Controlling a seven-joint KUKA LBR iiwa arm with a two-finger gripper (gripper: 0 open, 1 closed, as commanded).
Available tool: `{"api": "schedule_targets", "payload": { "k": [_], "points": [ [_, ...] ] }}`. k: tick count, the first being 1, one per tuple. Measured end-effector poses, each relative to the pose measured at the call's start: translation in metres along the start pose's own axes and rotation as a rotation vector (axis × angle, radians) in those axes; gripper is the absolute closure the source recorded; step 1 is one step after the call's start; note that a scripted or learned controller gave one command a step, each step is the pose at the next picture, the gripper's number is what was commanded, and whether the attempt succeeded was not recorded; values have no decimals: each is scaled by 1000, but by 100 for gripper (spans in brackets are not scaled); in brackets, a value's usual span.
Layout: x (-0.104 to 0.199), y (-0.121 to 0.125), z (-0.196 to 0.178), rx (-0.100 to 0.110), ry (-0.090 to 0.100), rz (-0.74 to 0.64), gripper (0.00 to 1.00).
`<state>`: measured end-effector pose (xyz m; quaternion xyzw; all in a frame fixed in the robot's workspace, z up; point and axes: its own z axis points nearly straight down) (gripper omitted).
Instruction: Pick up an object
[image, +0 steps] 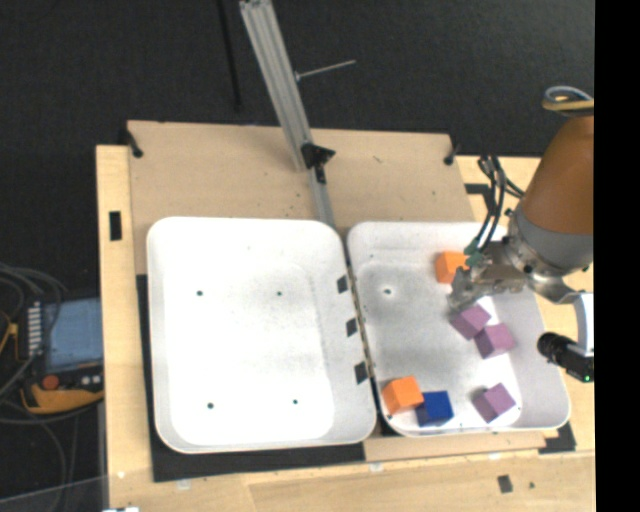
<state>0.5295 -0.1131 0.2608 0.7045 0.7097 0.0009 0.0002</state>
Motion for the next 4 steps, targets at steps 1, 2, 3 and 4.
{"api": "schedule_targets", "payload": {
  "k": [1, 2, 3, 4],
  "points": [
    [53, -10, 13, 1, 0, 1, 100],
    [100, -19, 23, 2, 0, 1, 100],
    [156, -19, 32, 4, 1, 1, 100],
    [205, -24, 18, 0, 1, -1, 100]
  ]
}}
